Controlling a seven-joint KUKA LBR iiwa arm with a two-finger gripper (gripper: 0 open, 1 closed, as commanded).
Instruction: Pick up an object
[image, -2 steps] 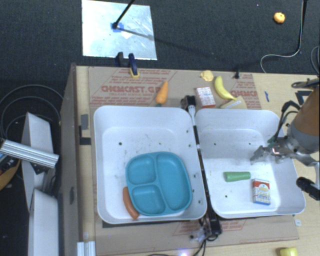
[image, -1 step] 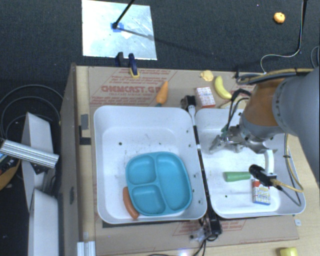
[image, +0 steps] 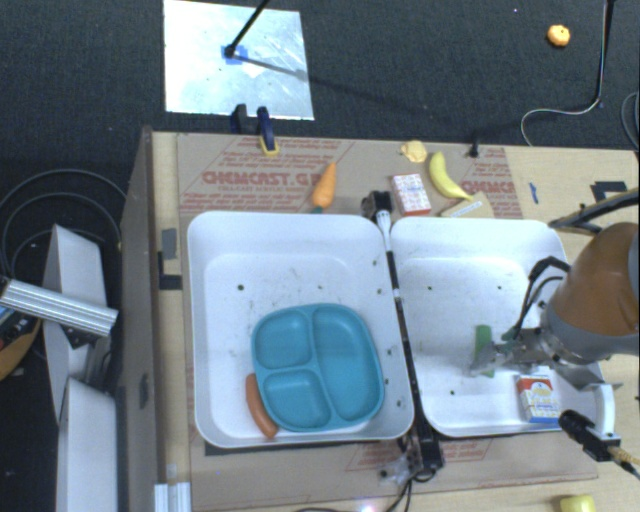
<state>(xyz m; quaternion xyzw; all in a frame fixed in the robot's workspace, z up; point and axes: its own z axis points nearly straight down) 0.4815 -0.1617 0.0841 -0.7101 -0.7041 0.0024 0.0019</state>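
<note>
My gripper is low inside the right bin, near its middle right, at the end of the grey and orange arm. A small green object lies right at the gripper's tip, touching or nearly touching it; I cannot tell whether it is gripped. A small white, red and blue box lies just to the right of the gripper, near the bin's front wall. In the left bin rest a blue divided plate and an orange sausage at the plate's front left.
On the cardboard behind the bins lie a carrot, a small carton, a banana and a pale yellow piece. A black cable loops off the arm above the box. A ridge divides the two bins.
</note>
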